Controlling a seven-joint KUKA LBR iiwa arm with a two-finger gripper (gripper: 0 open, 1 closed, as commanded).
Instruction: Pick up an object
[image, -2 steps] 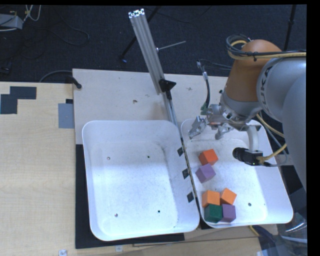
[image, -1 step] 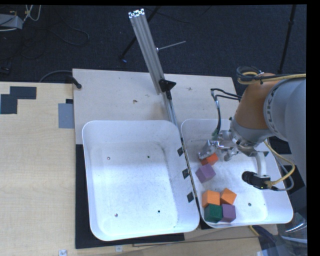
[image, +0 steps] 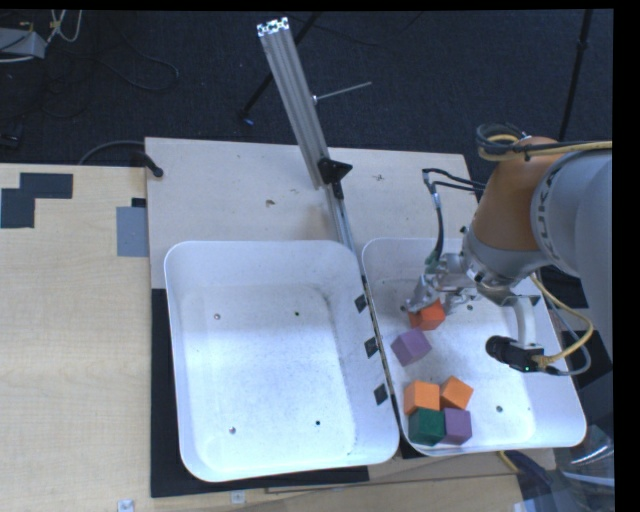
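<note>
My gripper (image: 430, 306) hangs low over the upper left part of the right bin (image: 540, 425), below the grey and orange wrist. A small red-orange block (image: 431, 318) sits between its fingertips, and the fingers are shut on it. Just below lies a pale purple block (image: 410, 347), apart from the gripper. Near the bin's front edge a cluster of blocks sits together: an orange one (image: 422, 396), a second orange one (image: 457, 392), a green one (image: 427, 427) and a purple one (image: 457, 425).
The left bin (image: 200, 270) lies beside the right one, with a shared divider (image: 368, 320) carrying black clips. A slanted aluminium rail (image: 300, 110) rises behind the bins. A black cable connector (image: 515, 352) hangs off the arm over the right bin.
</note>
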